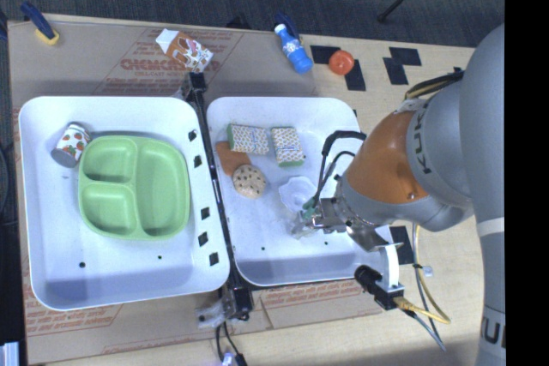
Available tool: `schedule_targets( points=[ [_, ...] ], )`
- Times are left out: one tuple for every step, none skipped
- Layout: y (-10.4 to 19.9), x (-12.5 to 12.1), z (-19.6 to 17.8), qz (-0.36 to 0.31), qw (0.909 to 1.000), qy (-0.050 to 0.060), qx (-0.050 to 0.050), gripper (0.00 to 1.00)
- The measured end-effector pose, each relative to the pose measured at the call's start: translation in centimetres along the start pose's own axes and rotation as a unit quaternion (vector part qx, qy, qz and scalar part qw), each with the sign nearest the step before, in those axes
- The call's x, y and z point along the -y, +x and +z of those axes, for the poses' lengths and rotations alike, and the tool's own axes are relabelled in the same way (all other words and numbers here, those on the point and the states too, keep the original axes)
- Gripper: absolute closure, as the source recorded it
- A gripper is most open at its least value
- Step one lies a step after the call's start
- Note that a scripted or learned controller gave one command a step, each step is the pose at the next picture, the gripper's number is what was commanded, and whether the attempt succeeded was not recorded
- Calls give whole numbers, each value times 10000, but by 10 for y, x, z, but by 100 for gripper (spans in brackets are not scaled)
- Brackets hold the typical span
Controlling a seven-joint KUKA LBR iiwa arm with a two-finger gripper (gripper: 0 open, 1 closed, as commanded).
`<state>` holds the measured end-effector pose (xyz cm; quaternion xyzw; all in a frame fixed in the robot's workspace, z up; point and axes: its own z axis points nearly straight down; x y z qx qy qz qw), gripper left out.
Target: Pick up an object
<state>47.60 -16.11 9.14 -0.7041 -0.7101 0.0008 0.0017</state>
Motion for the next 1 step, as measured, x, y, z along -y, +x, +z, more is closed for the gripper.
schedule_targets(
  points=[
    [-32, 0, -38, 26, 10000, -8, 1, 100]
  ],
)
